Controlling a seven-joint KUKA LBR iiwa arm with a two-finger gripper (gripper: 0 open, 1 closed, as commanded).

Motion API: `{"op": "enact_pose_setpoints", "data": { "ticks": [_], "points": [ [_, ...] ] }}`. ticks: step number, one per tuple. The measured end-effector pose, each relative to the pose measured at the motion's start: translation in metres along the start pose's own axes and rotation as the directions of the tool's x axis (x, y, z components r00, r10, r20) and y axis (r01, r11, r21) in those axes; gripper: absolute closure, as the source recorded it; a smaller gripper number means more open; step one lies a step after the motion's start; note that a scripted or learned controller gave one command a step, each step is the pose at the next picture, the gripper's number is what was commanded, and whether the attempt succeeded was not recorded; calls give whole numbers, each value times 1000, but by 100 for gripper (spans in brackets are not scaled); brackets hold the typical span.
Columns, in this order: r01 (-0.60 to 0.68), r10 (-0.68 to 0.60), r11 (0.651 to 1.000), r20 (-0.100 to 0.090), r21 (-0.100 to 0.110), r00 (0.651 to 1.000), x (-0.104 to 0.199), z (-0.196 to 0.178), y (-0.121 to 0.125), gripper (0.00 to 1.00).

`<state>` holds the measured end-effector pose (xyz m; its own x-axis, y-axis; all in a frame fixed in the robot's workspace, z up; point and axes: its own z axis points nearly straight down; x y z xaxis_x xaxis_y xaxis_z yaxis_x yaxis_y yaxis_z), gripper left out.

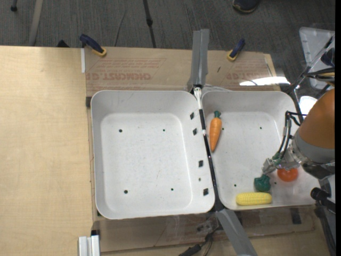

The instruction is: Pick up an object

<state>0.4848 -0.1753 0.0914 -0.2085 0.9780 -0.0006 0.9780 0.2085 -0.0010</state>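
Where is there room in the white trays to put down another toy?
The left bin has bare floor throughout. In the right bin, the middle beside the carrot is bare; its near right corner is crowded with corn, a green toy and the gripper.

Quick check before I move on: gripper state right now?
Gripper: low in the right bin, beside a red-orange object; open or closed cannot be told, and nothing visibly held.

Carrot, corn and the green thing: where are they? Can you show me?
carrot point(214, 133), camera view, middle of its orange body.
corn cob point(253, 198), camera view, middle of the yellow cob.
green toy point(262, 183), camera view, its center, just above the corn.
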Motion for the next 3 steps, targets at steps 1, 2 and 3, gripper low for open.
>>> {"op": "enact_pose_setpoints", "data": {
  "ticks": [1,2,3],
  "points": [
    [0,0,1000,0,0,1000,0,0,0,0],
    [-224,224,975,-1,3,975,73,1,7,0],
    [-169,169,986,0,2,986,63,0,60,0]
  ]
}}
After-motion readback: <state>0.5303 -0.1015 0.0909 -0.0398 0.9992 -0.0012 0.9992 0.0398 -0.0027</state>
